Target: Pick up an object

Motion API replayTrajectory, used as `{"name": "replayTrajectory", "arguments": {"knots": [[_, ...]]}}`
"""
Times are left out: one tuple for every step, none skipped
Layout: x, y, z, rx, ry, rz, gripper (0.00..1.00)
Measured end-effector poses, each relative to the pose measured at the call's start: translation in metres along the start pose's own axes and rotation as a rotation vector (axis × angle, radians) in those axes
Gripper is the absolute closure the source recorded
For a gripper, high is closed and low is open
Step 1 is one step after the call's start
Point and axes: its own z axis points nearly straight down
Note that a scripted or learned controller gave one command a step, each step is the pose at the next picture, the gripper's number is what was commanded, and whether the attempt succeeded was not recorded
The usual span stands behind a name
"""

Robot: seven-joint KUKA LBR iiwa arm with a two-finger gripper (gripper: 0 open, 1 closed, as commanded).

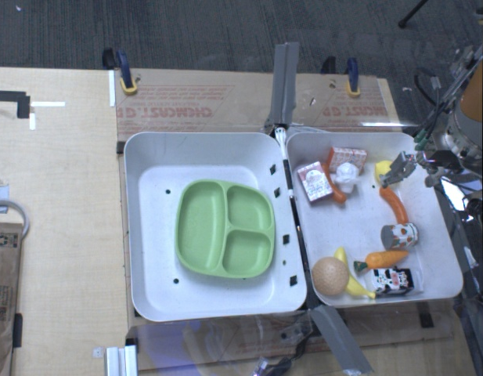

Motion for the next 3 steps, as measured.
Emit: {"name": "replayTrajectory", "arguments": {"knots": [[0.035, 0.008, 0.03, 0.001, 0.0, 0.037, 0.0], [-0.019, 0.038, 0.133, -0.002, 0.0, 0.09, 0.0], [-0.02, 0.038, 0.125, 0.0, 0.0, 0.089, 1.0]]}}
